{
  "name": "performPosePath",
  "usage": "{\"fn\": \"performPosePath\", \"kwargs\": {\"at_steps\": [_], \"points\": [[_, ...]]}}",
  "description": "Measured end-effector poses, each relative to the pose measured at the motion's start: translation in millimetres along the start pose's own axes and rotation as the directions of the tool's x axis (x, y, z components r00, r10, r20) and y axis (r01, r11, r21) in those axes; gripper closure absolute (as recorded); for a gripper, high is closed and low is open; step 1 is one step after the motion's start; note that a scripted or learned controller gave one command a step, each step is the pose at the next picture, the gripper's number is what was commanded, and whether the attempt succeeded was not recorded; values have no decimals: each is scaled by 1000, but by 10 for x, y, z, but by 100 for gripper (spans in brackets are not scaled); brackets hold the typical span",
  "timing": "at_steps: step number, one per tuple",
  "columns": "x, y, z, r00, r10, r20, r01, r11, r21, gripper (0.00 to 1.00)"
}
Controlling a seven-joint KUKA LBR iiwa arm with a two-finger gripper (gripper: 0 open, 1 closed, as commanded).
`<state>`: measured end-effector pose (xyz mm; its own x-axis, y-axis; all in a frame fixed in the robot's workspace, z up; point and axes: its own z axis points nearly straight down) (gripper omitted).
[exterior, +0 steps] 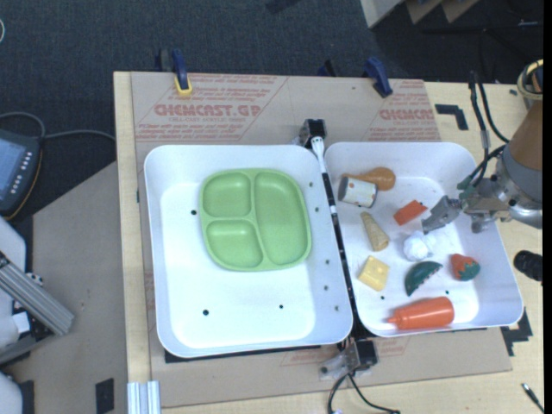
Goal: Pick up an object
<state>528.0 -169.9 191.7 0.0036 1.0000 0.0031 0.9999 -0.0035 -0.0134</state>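
The right bin holds several small toy foods. Among them are a white ball, a small orange-red block, a dark green wedge and a red fruit with a green top. Nearby lie a yellow cheese piece, a tan cone, an orange sausage shape, and an orange-tan gourd beside a white and grey piece. My gripper hangs over the bin's right half, just above and right of the white ball. It is open, with nothing between its fingers.
The left bin holds a light green divided plate. A black ridge with clips separates the two bins. Cables run along the bench at the right, near the arm.
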Motion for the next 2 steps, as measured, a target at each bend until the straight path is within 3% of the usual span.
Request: {"fn": "performPosePath", "kwargs": {"at_steps": [1, 2], "points": [[2, 32, -70, 1000, -3, 3, 4, 1000, -14, 0], [12, 43, 357, 1000, -4, 1, 4, 1000, -8, 0]]}}
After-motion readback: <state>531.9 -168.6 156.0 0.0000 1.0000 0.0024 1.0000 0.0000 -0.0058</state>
